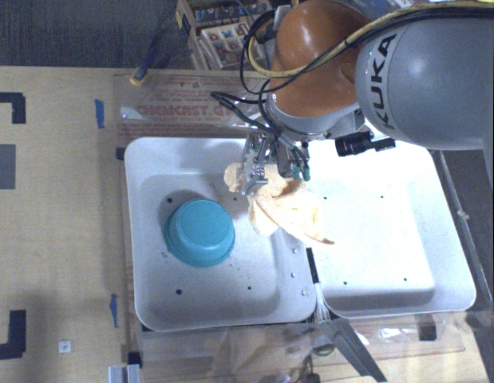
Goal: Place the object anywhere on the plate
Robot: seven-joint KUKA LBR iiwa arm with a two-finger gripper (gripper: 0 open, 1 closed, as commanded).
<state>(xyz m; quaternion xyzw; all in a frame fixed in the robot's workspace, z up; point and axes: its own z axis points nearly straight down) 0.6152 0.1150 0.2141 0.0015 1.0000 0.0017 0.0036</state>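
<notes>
A blue round plate [200, 231] lies in the left bin [151, 294], left of its middle. A pale yellow, floppy object [290, 214] lies at the left bin's right side, one end reaching over the rim between the bins. My gripper [272, 174] hangs straight above the object's upper left part, near the bin's back right corner. The gripper hides part of the object, and whether they touch is unclear. About a hand's width of bin floor separates the object from the plate.
The right bin [390, 238] lies beside the left one, under the arm's large grey and orange body [350, 62]. Boxes and cables [223, 22] crowd the area behind the bins. Bare wooden bench [55, 214] stretches to the left.
</notes>
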